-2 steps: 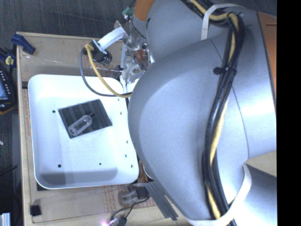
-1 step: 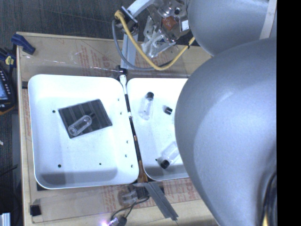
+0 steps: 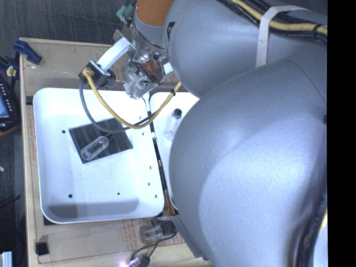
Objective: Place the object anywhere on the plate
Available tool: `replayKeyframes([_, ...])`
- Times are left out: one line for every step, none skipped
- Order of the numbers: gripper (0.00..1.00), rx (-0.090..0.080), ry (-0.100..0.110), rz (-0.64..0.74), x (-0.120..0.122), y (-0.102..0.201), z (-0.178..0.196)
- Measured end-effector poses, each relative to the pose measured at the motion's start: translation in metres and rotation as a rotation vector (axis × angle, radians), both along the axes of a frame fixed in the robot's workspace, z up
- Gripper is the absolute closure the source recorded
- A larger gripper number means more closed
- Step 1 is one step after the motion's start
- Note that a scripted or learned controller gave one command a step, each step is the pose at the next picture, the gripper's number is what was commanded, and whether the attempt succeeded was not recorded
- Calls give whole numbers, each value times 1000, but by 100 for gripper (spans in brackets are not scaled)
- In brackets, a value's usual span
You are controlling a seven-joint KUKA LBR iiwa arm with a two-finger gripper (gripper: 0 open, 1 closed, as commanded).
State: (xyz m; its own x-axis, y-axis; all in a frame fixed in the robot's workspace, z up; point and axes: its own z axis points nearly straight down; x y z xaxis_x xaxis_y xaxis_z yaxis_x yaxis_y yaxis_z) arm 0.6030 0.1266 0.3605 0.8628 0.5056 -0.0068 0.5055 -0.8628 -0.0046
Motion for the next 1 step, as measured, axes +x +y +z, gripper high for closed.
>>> replayKeyframes([100, 2, 6, 9, -1, 3, 8])
